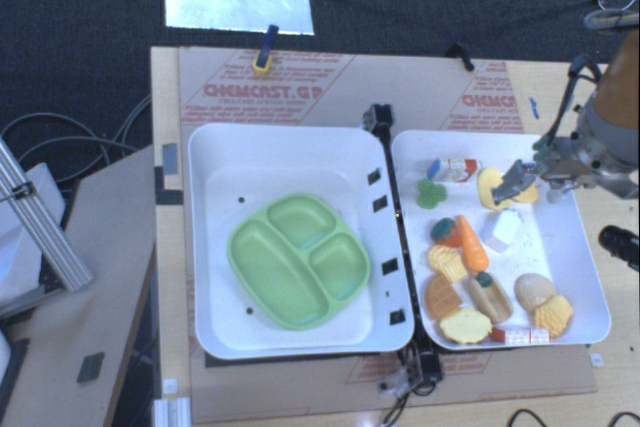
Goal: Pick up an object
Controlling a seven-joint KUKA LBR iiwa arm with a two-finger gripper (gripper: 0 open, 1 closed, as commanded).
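Gripper [522,181] is hovering, fingers seemingly apart, over the yellow plastic toy [491,185] near the right white bin's [590,290] far edge; centring first helps.

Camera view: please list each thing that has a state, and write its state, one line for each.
gripper: low over the right bin's far part, beside the yellow piece; nothing visibly held
green plate: flat in the left bin, compartments bare
carrot: lying in the right bin
small can: lying on its side
right bin: holding toy food
left bin: holding the plate
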